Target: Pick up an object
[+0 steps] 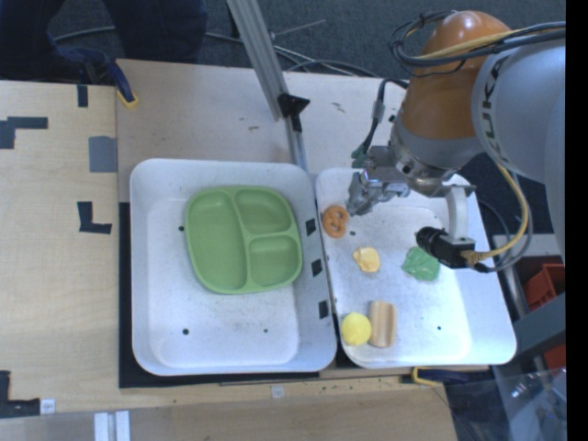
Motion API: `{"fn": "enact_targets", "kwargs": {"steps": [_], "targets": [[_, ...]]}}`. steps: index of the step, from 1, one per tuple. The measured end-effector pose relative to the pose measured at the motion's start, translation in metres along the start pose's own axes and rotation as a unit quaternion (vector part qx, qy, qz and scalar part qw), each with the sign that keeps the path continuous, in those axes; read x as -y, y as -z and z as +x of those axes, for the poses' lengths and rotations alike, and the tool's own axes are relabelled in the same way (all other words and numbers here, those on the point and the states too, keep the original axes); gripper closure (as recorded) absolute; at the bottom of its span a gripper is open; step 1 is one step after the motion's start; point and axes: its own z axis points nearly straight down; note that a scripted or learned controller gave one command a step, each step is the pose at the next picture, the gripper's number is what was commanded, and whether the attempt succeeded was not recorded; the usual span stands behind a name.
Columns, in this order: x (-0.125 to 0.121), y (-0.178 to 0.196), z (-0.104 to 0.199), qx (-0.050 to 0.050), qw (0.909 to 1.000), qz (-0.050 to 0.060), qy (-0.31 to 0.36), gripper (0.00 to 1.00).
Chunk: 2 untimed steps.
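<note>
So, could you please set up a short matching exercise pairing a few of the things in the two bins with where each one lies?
Things:
1. green plate
2. orange piece
3. yellow ball
4. green piece

Places:
A. near front edge of right bin, beside a tan block
B. left bin
C. right bin, close to the divider, just below the tool
D. right bin, next to the black part of the arm

Pairs: 1-B, 2-C, 3-A, 4-D
</note>
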Motion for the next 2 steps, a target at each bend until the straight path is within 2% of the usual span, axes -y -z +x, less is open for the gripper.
{"fn": "enact_targets", "kwargs": {"steps": [2], "targets": [[0.023,-0.016,0.090,0.000,1.0000,0.000,0.000,1.00]]}}
